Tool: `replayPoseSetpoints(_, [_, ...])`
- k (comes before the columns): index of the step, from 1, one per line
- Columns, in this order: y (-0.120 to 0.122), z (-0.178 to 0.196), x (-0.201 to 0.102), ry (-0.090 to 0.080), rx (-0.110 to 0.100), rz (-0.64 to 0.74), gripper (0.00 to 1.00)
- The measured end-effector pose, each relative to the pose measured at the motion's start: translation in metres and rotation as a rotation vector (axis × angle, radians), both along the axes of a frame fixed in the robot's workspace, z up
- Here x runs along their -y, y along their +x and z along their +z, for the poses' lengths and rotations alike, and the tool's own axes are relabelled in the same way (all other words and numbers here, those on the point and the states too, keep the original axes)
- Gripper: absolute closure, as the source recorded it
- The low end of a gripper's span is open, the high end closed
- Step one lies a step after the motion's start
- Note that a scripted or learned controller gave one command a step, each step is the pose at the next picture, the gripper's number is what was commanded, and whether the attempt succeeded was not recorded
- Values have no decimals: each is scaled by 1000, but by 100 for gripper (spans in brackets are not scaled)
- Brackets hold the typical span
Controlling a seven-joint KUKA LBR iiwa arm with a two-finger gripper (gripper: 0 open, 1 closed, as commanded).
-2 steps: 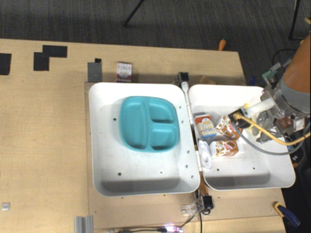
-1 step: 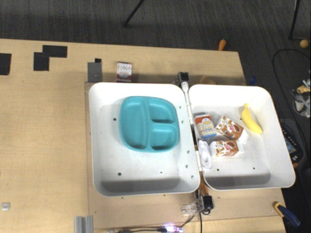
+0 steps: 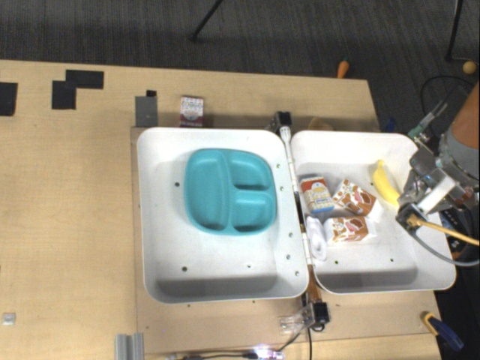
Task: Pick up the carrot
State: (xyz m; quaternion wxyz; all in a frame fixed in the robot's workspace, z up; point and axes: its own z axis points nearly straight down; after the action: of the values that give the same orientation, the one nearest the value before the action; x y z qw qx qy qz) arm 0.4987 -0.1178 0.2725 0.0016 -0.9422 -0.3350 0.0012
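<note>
My gripper (image 3: 424, 184) hangs over the right side of the right bin (image 3: 375, 272), just right of a yellow banana (image 3: 385, 184) that lies at a slant on the bin floor. The wrist and arm cover the bin's right rim and whatever lies beneath them. Left of the banana lie two brown-and-white snack packs (image 3: 352, 196) (image 3: 349, 229), a small carton with a red and blue label (image 3: 317, 195) and a white wrapped item (image 3: 314, 240) by the divider.
A teal divided plate (image 3: 229, 190) lies in the left bin (image 3: 217, 283). A small patterned box (image 3: 192, 110) and a grey block (image 3: 145, 109) stand behind the left bin. A small orange thing (image 3: 343, 69) sits at the bench's far edge.
</note>
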Motion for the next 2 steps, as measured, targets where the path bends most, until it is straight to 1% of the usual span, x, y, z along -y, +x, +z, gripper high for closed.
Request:
replayPoseSetpoints(1, [2,12,0,-1,3,9,100])
replayPoseSetpoints(2, [13,-42,52,-1,0,-252,100])
